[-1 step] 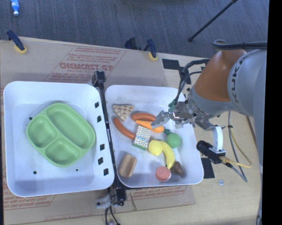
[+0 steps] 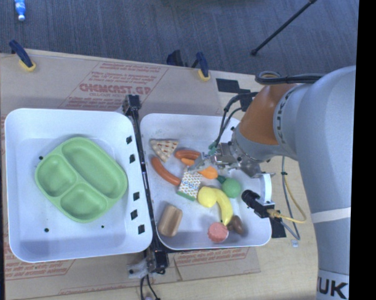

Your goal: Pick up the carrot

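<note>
Your gripper (image 2: 207, 164) is down in the right bin (image 2: 176, 124), its fingers straddling the carrot (image 2: 209, 173); you cannot tell from this angle whether they are closed on it. The carrot lies mid-bin, its green top toward the arm. Crowding it: a patterned block (image 2: 190, 185) just left, a banana (image 2: 216, 201) below, a green ball (image 2: 231, 188) to the right, two sausages (image 2: 165, 171) on the left, and a wedge slice (image 2: 164, 148) beyond. The left bin (image 2: 25, 233) holds a green divided plate (image 2: 81, 178). The cardboard (image 2: 116, 82) under both reads "CHEMCAST GP".
</note>
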{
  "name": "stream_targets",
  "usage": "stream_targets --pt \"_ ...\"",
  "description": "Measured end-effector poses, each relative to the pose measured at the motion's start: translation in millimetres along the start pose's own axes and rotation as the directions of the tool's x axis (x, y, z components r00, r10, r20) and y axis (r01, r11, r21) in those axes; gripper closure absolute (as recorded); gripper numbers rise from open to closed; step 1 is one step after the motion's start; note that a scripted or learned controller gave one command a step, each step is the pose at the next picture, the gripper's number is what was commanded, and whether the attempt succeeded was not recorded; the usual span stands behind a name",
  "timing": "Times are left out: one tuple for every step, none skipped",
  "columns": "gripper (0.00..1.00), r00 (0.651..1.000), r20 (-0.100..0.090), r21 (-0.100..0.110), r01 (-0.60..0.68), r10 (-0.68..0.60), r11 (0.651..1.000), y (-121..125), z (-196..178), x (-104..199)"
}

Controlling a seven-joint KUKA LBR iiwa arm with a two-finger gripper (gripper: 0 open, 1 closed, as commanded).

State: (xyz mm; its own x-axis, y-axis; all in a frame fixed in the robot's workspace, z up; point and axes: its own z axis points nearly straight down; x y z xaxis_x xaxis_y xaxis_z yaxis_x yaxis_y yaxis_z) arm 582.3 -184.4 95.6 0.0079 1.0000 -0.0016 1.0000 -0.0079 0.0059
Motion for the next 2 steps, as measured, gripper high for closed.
stream_targets --pt "1.0 1.0 -0.003 0.003 0.006 -0.006 1.0 0.5 -10.1 1.2" --pt "1.0 0.986 -0.001 0.01 -0.165 0.165 0.986 3.0 -98.3 67.9"
